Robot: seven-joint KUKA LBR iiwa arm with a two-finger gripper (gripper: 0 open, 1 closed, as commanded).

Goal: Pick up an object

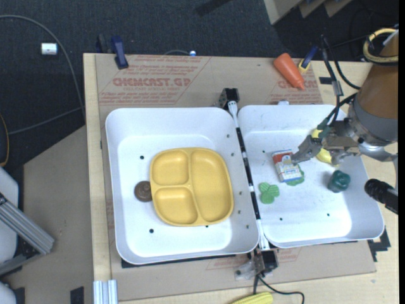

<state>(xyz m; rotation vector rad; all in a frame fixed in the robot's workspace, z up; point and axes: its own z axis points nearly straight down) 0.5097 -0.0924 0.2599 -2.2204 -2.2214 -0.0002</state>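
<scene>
Yellow tray fills left bin; tool hovers by red-white packet.

In the right bin, a small flat packet with a red top and pale blue-white lower part lies near the centre. A green leafy piece lies just below-left of it, a dark green block to its right, and a yellow piece toward the upper right.

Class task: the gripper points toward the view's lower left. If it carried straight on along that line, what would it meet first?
Most likely the small red, white and blue box just beyond the gripper, though one slanted view leaves its height unclear.
</scene>
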